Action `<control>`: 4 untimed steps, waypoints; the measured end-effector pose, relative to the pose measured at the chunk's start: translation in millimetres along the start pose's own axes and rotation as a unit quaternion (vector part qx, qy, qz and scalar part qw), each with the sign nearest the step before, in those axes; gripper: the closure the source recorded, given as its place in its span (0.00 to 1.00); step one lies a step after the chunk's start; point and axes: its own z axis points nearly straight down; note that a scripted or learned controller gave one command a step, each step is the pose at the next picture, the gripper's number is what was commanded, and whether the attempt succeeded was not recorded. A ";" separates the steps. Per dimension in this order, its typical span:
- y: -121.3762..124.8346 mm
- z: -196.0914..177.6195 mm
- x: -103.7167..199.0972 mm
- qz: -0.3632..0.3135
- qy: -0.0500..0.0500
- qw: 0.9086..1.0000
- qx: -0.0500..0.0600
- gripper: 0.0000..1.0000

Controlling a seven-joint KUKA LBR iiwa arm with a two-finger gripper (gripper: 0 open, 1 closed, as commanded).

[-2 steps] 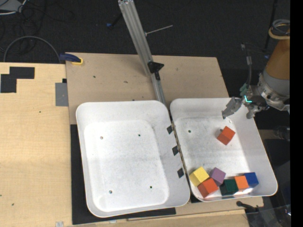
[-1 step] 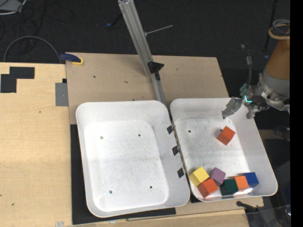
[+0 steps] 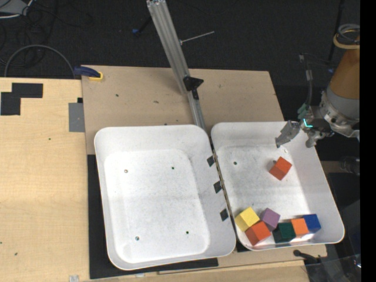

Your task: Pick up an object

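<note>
right bin [image 3: 329, 184]: 7 blocks, 1 red block [image 3: 281, 168] apart; tool [image 3: 299, 135] above, fingers spread, nothing held.

In the right bin [image 3: 329, 213], one block [image 3: 281, 168] lies at twelve o'clock from the block cluster [image 3: 277, 225].

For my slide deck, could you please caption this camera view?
Arm's open pincer hovers above a lone red block in the right bin.

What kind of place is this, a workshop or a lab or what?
Probably a robotics lab bench. A robot arm's gripper hangs over two white bins, one holding coloured blocks, with an aluminium rail and loose cables behind.
</note>
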 end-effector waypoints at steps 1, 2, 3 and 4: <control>0.0 0.0 0.0 0.000 0.000 1.000 0.000 0.00; 0.0 0.0 0.0 0.000 0.000 1.000 0.000 0.00; 0.0 0.0 0.0 0.000 0.000 1.000 0.000 0.00; 0.2 -10.1 -0.6 -0.002 -0.001 1.000 0.000 1.00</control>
